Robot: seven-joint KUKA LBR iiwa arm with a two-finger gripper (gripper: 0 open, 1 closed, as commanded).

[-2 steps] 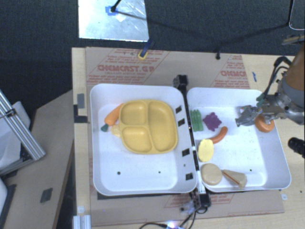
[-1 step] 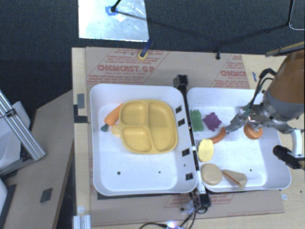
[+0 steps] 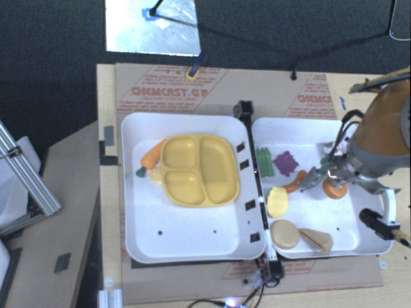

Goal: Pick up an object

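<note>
My gripper (image 3: 316, 178) hangs low over the middle of the right bin (image 3: 359, 236), reaching in from the right. Its tip lies just right of a small orange-red piece (image 3: 294, 185) and left of a round orange object (image 3: 334, 189) that sits partly under the wrist. Around them in the same bin are a purple cluster (image 3: 286, 163), a green strip (image 3: 264, 161), a yellow oval piece (image 3: 277, 201), a beige round bun (image 3: 286, 233) and a tan wedge (image 3: 316, 239). Nothing is visibly lifted.
The left bin (image 3: 141, 236) holds a yellow divided plate (image 3: 196, 170) with a carrot (image 3: 150, 156) at its left edge. A black divider (image 3: 252, 172) runs between the bins. The arm's body (image 3: 382, 140) covers the right bin's far right side.
</note>
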